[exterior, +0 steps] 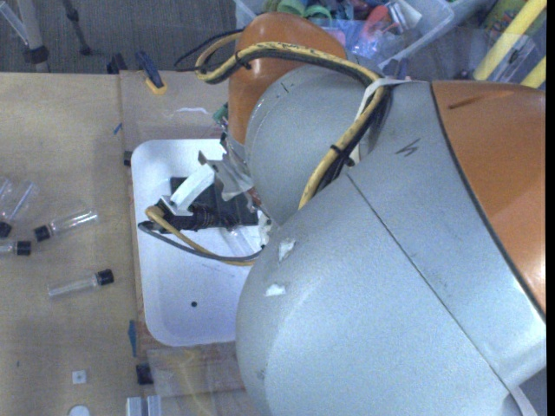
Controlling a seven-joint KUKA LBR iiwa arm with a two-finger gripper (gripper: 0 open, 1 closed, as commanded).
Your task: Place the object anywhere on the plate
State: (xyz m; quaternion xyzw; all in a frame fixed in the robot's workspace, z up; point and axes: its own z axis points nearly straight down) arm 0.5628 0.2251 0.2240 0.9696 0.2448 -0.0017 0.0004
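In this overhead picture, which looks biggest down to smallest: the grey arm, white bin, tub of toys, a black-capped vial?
Grey arm, nearest the camera so inflated
white bin
tub of toys, partly cut off
black-capped vial

Gripper (236, 180) in white bin (182, 310), vials (78, 284) on bench (52, 146) L.

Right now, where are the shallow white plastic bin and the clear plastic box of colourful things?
shallow white plastic bin (186, 319): camera view, bare floor near its front edge.
clear plastic box (421, 26): camera view, front wall.
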